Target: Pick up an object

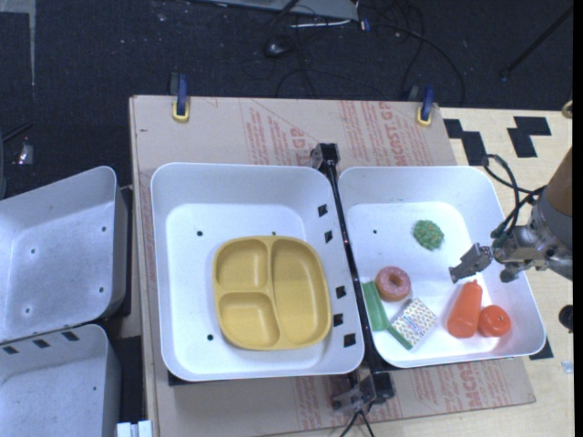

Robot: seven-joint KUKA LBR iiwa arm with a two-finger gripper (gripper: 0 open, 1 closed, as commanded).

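The right bin (455, 185) holds several small objects. An orange-red carrot-shaped piece (464, 310) stands near its right wall, with a round orange-red piece (495, 321) touching it on the right. Further left lie a pink donut (393, 283), a checkered packet (414, 322) and a green stick (374, 306). A green bushy piece (428, 234) sits toward the back. My gripper (487, 269) hangs just above the top of the carrot-shaped piece, open, with nothing between its fingers.
The left bin (182, 198) carries a yellow divided plate (271, 291). A black divider (339, 244) runs between the bins. The arm comes in over the right bin's right wall. White trays (55, 244) lie off the bench at the left.
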